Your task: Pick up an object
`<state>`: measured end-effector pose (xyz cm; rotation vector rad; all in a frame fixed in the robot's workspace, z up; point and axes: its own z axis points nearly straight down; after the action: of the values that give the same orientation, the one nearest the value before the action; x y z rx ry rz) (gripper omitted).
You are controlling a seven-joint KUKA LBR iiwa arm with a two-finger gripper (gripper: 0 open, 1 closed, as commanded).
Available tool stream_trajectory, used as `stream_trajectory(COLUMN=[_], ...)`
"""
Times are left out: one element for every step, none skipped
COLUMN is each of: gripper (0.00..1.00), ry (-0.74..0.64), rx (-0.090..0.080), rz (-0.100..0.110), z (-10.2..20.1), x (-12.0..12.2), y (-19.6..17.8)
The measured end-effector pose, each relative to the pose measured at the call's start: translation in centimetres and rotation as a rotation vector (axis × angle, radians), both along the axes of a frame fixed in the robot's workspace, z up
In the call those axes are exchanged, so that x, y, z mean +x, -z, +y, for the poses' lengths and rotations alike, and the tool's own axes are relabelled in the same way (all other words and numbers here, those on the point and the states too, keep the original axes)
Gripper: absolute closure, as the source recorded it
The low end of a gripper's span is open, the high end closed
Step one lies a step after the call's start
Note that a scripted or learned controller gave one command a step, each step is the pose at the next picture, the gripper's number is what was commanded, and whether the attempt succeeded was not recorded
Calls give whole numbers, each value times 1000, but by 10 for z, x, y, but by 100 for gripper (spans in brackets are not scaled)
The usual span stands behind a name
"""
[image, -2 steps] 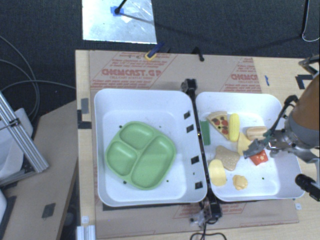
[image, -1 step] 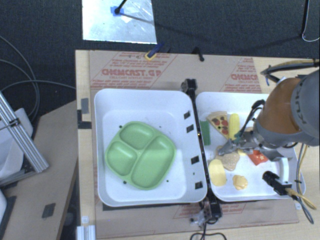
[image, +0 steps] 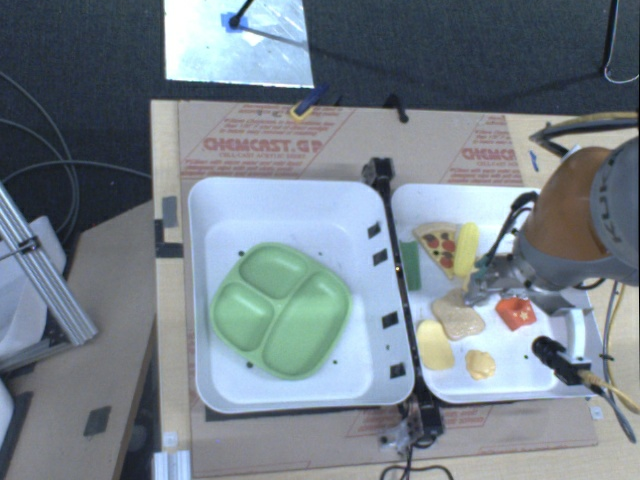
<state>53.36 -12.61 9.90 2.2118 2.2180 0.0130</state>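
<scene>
A: Where is the gripper [image: 478,286]?

B: Low in the right bin [image: 500,200], near its middle; the grey arm [image: 585,213] with its orange band comes in from three o'clock; the tip sits right at the top edge of a tan, cookie-like piece [image: 459,319].

A: Are the fingers spread or pinched?

B: I cannot tell; they are too small and dark against the bin floor; nothing is plainly seen between them.

A: What lies around it?

B: A pizza slice [image: 433,242] at eleven o'clock from the gripper, with a yellow corn cob [image: 465,249] just beside it at twelve; a red piece [image: 516,313] at four o'clock, close by; a pale yellow piece [image: 434,346] at seven o'clock, touching the tan one; a small yellow lump [image: 480,365] at six o'clock.

A: And the left bin [image: 215,208]?

B: It holds a green divided plate [image: 281,309], lying flat, well apart from the gripper at nine o'clock.
</scene>
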Motion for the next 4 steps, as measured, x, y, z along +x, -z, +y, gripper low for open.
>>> stream_trajectory(gripper=[100,100,100,100], ry=[3,4,-5,-2], rx=[-3,2,-1,0], rz=[5,16,1,11], z=[-49,-44,-17,-14], x=[43,-22,-1,7], y=[12,15,-90,-53])
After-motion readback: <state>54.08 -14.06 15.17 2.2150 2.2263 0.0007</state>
